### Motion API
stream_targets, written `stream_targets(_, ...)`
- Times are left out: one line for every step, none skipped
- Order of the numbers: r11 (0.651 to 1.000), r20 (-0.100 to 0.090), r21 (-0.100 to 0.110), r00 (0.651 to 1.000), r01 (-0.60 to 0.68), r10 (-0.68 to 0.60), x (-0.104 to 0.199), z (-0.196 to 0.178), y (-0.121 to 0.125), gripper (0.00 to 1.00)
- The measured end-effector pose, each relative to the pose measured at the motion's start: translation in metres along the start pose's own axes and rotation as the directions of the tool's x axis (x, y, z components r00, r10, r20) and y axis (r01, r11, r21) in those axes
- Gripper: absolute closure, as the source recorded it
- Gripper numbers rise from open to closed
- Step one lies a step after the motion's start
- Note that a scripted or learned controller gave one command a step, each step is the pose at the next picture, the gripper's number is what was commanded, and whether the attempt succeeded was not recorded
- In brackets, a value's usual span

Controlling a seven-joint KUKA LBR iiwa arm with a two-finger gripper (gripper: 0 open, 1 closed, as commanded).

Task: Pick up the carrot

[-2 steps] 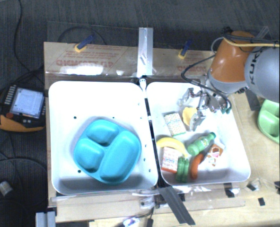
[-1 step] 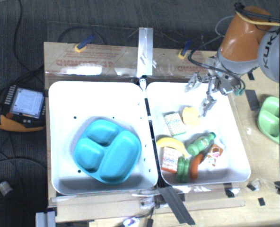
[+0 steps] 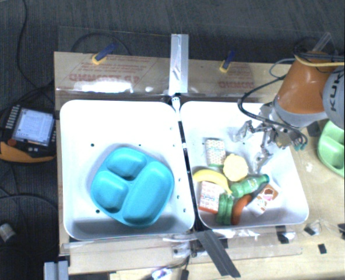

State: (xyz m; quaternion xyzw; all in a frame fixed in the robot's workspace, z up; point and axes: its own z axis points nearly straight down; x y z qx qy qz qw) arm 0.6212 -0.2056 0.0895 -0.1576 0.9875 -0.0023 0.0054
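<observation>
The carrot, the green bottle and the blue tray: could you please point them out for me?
carrot (image 3: 240, 207): camera view, orange middle.
green bottle (image 3: 249, 185): camera view, its body.
blue tray (image 3: 155, 182): camera view, floor of its largest compartment.

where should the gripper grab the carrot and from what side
Probably the carrot's upper orange stretch, coming from above with fingers across its width. It lies slanted in the right bin, wedged between the green bottle and a green piece, so sideways access looks blocked.

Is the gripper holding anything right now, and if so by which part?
Nothing. The gripper hangs open above the right bin; the carrot lies below, untouched.
</observation>
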Motion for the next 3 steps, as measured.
stream_targets(0.995, -0.004, -0.004, 0.995, 0.098, -0.098, -0.039, -0.092, -0.011, 0.00)
stream_targets(0.981, -0.004, -0.005, 0.981, 0.193, -0.193, -0.043, -0.146, -0.029, 0.00)
stream_targets(0.962, -0.004, -0.010, 0.962, 0.274, -0.274, -0.047, -0.042, -0.013, 0.00)
